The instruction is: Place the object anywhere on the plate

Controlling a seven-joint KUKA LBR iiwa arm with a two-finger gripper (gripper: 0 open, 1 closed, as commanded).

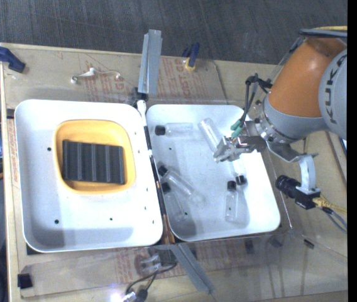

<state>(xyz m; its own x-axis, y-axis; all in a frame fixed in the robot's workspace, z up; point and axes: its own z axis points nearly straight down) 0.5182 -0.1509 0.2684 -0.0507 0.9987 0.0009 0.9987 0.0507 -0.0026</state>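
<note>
Clearly the pick step is in hand and nothing has reached the plate yet. In the left bin (34,168) sits the plate (95,128), a rounded-square yellow dish set toward that bin's far edge, its middle taken up by a dark ribbed insert with several glossy ridges. The bin itself is smooth, shallow white plastic with rounded corners and a few small dark holes in its floor.

Across the divider, the right bin (263,216) carries several clear vials with black caps, slim, see-through cylinders that nearly vanish against the white floor. One vial (170,129) lies along the far edge, a second vial (177,182) lies near the left edge, a third vial (232,200) lies toward the near right corner, and a tilted vial (208,131) sits just left of the tool.

The gripper (227,151) hangs over the right half of this bin, beside the right edge. Whether its pincer is spread or pinched, I cannot tell; glare and metal parts blur it.

Next, I judge, it must secure one slippery vial, lift clear of the wall, and travel left to the plate.
</note>
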